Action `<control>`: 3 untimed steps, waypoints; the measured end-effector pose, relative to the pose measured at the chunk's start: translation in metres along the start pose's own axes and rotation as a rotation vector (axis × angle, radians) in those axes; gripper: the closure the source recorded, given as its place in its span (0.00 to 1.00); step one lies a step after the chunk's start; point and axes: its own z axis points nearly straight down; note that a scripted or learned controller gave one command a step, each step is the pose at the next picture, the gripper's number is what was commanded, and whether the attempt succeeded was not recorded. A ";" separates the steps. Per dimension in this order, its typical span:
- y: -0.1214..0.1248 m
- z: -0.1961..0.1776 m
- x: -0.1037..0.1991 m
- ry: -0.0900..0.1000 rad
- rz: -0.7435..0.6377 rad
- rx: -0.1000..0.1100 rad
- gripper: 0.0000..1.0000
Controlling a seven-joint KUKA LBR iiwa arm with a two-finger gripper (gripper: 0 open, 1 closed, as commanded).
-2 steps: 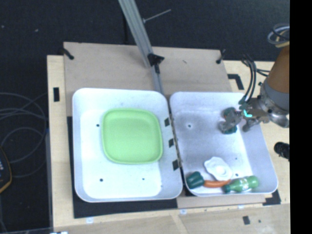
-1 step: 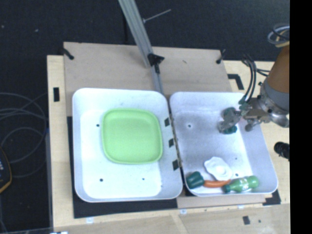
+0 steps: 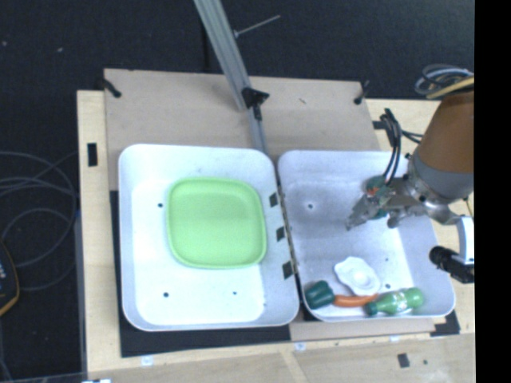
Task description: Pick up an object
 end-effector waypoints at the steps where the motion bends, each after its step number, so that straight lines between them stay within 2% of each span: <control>1: 0.008 0.047 -0.002 0.000 0.000 -0.001 0.00; 2: 0.013 0.106 -0.007 0.000 0.000 0.000 0.00; 3: 0.015 0.093 -0.007 0.000 0.001 -0.006 1.00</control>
